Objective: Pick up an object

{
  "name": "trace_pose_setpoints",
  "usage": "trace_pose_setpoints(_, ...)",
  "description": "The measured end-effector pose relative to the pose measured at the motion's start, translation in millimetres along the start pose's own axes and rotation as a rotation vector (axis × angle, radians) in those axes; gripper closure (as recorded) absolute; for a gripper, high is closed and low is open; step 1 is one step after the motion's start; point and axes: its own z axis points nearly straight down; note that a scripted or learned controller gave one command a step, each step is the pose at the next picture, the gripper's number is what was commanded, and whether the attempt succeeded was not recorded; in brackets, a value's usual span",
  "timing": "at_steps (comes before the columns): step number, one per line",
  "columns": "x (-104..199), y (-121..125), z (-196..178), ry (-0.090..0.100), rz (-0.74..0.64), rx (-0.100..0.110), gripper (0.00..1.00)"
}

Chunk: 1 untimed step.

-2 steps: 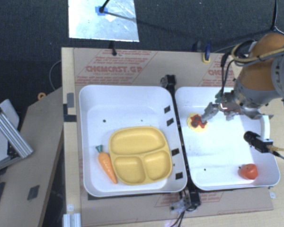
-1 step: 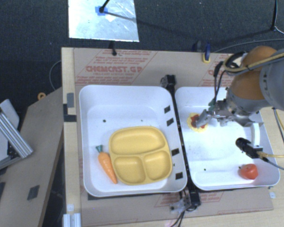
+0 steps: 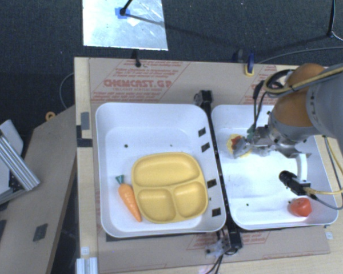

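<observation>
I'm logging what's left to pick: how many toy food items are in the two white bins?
3. An orange toy carrot lies in the left bin beside the yellow divided plate; a red tomato-like toy sits in the right bin's near corner; a small yellow-and-red item is at the gripper. The arm may hide more.

Divided tray [image 3: 169, 186] in left bin [image 3: 111, 153], toy carrot [image 3: 128, 200] touching its left side, tomato [image 3: 300, 206] in right bin's [image 3: 257, 216] near corner

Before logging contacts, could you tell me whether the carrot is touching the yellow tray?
Touching: the camera view shows the carrot lying against the yellow tray's left edge.
</observation>
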Motion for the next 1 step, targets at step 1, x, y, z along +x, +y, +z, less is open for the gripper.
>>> trace_pose_setpoints(1, -0.5, 1.1, -12.2, -0.001, 0.000, -0.004, 1.00)
